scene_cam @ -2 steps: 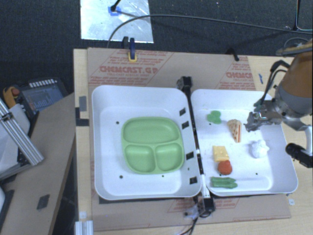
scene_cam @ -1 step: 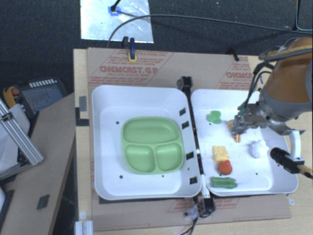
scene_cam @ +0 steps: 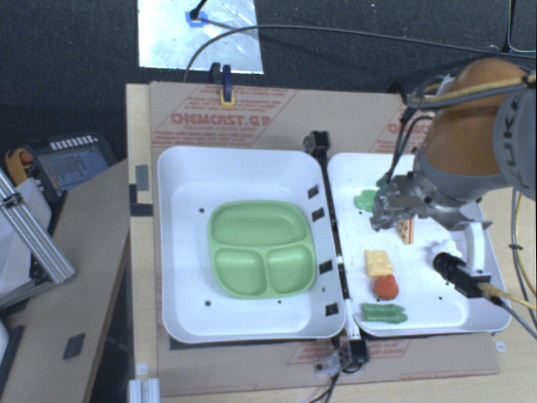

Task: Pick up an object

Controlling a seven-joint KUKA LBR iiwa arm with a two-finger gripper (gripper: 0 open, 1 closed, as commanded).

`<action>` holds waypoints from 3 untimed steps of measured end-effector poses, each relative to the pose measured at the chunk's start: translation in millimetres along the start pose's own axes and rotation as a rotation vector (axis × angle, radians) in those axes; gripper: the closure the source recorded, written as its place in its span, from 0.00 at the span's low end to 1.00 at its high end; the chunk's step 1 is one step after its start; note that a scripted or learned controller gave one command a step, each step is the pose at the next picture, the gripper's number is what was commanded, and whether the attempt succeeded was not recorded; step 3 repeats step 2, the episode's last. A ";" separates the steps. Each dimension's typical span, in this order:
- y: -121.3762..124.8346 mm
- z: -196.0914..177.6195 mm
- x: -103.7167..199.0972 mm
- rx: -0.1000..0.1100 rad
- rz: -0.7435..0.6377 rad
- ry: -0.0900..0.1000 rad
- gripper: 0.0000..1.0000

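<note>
Nearest you, the front edge of a brown cardboard sheet (scene_cam: 252, 361) shows beneath two white bins.

In the right bin (scene_cam: 424, 319), from the near wall backward:
- A green pod-shaped piece (scene_cam: 383, 312) lies against the near wall.
- A small red round piece (scene_cam: 385, 287) lies just behind it, close against a yellow block (scene_cam: 378, 264).
- A tan stick-like piece (scene_cam: 407, 229) lies farther back.
- A bright green piece (scene_cam: 364, 200) lies toward the far left of the bin.

The gripper (scene_cam: 383, 217) hangs low between the last two pieces, with the grey and orange arm (scene_cam: 474, 133) above it. You cannot tell whether it is spread or pressed together, and nothing is seen held in it.

The left bin (scene_cam: 180, 225) holds a pale green divided tray (scene_cam: 258, 248) with three compartments, lying flat at the bin's middle.

Behind the bins, the cardboard carries red print, and a blue and yellow clamp (scene_cam: 225, 84) grips its far edge. Beyond that, a shiny metal sheet (scene_cam: 201, 23) lies on dark carpet (scene_cam: 67, 57), crossed by a grey cable (scene_cam: 336, 32).

To your left, a pale side table (scene_cam: 92, 250) bears a handheld control pendant (scene_cam: 71, 164) and an aluminium profile (scene_cam: 33, 233).
</note>
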State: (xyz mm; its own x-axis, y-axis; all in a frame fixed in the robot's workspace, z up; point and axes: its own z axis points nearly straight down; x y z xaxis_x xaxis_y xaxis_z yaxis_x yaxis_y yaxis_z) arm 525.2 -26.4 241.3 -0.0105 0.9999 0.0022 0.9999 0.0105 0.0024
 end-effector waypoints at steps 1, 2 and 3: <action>-5.3 -6.3 57.8 0.001 -0.001 0.000 1.00; -9.7 9.7 112.4 0.003 0.000 0.000 1.00; -9.7 9.7 112.4 0.003 0.000 0.000 1.00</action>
